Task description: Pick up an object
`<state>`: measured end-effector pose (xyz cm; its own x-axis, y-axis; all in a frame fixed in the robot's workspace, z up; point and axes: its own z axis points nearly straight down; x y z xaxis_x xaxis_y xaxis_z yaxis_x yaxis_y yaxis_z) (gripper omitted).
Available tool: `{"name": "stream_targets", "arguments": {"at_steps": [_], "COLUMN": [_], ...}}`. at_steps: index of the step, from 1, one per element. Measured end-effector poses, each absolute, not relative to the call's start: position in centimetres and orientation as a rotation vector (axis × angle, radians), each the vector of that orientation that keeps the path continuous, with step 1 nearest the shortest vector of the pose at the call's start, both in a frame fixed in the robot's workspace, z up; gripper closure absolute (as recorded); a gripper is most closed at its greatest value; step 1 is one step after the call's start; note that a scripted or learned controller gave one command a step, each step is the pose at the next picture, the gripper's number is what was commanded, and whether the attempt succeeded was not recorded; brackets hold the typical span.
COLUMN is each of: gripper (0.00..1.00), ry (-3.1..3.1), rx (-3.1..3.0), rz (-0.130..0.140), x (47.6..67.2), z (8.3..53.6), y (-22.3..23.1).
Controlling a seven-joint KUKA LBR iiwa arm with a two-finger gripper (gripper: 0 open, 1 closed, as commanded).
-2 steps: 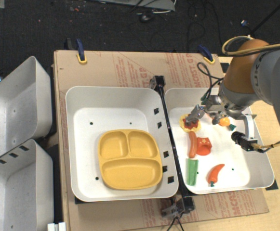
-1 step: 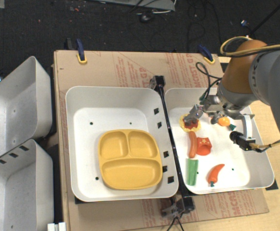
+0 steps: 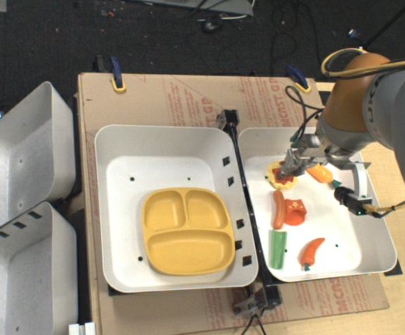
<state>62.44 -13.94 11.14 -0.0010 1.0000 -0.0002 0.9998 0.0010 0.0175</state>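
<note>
The gripper (image 3: 288, 167) hung over a small toy food piece (image 3: 284, 179), grip unreadable; it looked light, stiff, best pinched across its middle.

Red printed lettering runs along the brown board (image 3: 188, 93) under the two bins, near its top edge and again along its bottom edge (image 3: 341, 295). The letters appear upside down or mirrored and too small to read. No other text, label or number is legible.
</note>
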Motion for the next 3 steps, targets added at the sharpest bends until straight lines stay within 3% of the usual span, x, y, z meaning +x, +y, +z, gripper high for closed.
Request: {"name": "stream_targets", "arguments": {"at_steps": [1, 2, 3], "gripper": [1.0, 1.0, 1.0], "ry": [2.218, 2.219, 2.222], "rx": [2.219, 2.215, 2.217], "rz": [0.004, 0.006, 0.003], "x": [62.3, 63.0, 63.1], "z": [15.7, 21.9, 23.6], "y": [-14.5, -14.8, -14.8]}}
